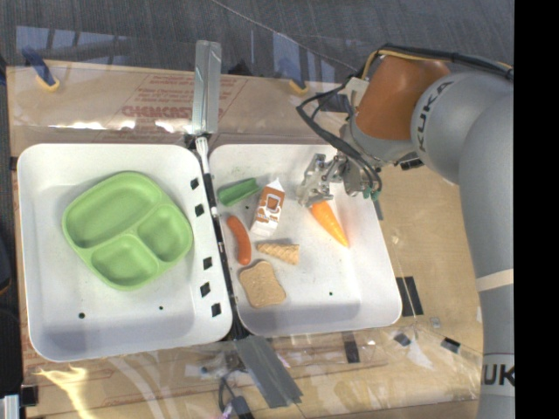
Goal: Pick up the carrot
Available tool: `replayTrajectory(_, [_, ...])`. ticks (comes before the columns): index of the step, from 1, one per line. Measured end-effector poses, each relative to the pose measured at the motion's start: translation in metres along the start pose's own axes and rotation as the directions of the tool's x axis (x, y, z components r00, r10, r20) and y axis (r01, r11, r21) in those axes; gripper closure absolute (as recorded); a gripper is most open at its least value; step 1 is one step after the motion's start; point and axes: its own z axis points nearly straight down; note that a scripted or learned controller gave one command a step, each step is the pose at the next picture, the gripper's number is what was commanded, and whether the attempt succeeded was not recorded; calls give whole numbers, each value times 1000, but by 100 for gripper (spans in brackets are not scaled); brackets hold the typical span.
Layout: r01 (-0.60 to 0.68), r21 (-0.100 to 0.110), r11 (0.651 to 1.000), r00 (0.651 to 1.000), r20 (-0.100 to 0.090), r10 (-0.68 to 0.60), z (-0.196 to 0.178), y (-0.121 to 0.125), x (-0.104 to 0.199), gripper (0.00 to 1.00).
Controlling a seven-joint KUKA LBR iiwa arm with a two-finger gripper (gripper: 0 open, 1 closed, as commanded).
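The grey arm (463,120) bears "KUKA" lettering, partly visible at its wrist and lower edge.

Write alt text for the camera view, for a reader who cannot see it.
A grey robot arm reaches from the right, its gripper just above the broad end of an orange carrot in the right bin. Left of the carrot lie other toy foods. The left bin holds a green divided plate.

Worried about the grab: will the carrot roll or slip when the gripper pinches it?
The carrot looks like stiff, smooth toy plastic, so probably light and somewhat slippery. Its cone taper may squirt it from the gripper. Lying on its side, it would likely roll in a curve.
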Motion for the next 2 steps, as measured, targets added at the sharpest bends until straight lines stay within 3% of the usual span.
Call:
replayTrajectory(1, [-16, -2, 1000, 1000, 8, 16, -123, 81, 7, 100])
replayTrajectory(2, [-276, 1, 961, 961, -11, 276, -70, 56, 26, 100])
